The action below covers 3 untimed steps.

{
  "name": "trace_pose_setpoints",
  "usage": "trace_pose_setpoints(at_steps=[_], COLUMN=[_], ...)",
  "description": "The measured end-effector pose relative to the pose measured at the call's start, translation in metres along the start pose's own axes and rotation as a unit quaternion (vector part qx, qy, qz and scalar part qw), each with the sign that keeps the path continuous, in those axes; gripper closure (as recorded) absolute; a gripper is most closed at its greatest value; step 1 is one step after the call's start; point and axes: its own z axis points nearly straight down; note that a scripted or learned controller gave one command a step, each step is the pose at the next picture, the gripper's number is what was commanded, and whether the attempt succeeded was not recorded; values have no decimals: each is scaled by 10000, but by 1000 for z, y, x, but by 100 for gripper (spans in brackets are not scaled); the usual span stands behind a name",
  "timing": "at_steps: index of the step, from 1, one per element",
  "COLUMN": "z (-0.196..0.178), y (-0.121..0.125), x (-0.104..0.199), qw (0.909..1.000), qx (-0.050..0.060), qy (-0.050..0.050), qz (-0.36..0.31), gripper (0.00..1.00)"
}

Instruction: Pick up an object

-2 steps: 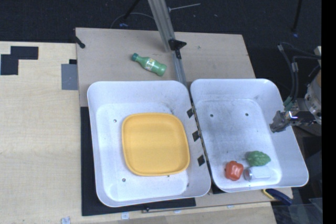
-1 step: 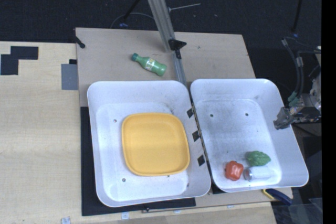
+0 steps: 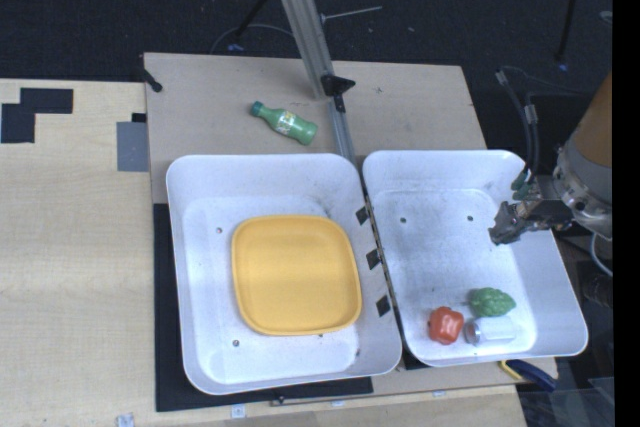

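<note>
In the right bin (image 3: 450, 185) three small objects lie near its front edge: a red pepper-like piece (image 3: 446, 325), a green leafy piece (image 3: 491, 301) and a pale grey cylinder (image 3: 494, 331) just below the green one. A yellow plate (image 3: 296, 273) lies flat in the left bin (image 3: 200, 205). My gripper (image 3: 506, 227) hangs over the right bin's right side, well above and behind the three objects, with nothing seen between its fingers.
A green bottle (image 3: 285, 122) lies on the bench behind the left bin. A metal rail (image 3: 310, 15) slants up from the seam between the bins. Black clips (image 3: 374, 257) line that seam.
</note>
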Motion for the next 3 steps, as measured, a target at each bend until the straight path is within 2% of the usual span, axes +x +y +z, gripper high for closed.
trace_pose_setpoints(at_steps=[2,3], z=[28,30], y=[44,54], x=[102,146], qw=[10000,10000], qx=[9,4], qy=[2,-3], qz=[-4,1], gripper=[100,100])
